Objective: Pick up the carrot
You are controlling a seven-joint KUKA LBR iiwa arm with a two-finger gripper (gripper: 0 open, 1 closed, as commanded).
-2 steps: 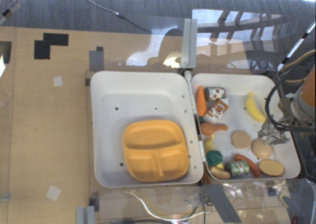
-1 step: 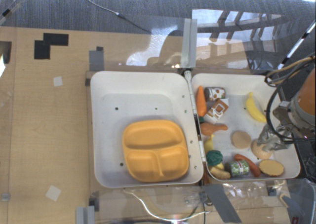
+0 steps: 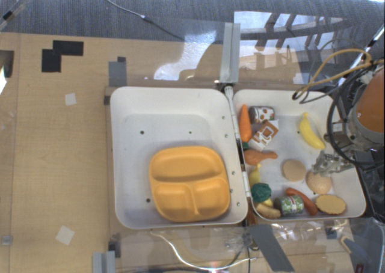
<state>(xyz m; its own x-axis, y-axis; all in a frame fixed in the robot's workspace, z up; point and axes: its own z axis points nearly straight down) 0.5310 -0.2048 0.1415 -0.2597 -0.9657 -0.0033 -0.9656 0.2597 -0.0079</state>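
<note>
We see a wooden tabletop (image 3: 54,163) with two white bins; gripper (image 3: 326,163) low in right bin (image 3: 355,205), state unclear; carrot (image 3: 244,122) well apart.

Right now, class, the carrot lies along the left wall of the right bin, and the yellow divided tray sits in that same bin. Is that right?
Not quite. The carrot does lie along the left wall of the right bin, but the yellow divided tray sits in the left bin, as the camera view shows.
</note>
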